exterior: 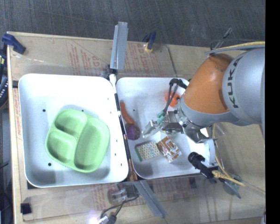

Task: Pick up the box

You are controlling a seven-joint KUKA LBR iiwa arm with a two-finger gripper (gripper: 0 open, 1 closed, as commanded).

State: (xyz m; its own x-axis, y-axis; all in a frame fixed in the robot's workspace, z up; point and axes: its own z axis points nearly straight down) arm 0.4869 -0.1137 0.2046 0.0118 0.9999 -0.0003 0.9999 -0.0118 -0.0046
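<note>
The box lies flat in the lower middle of the right bin, next to a patterned card, and the gripper hangs just above it with nothing in it, probably lining up to grab, can't tell how wide though.

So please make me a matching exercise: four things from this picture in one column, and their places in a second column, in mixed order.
Things:
1. green tray
2. box
3. purple item
4. blue clamp

Places:
A. on the bench beyond the bins
B. in the left bin
C. right bin, near the divider
D. right bin, near the front, just below the gripper

Pairs: 1-B, 2-D, 3-C, 4-A
</note>
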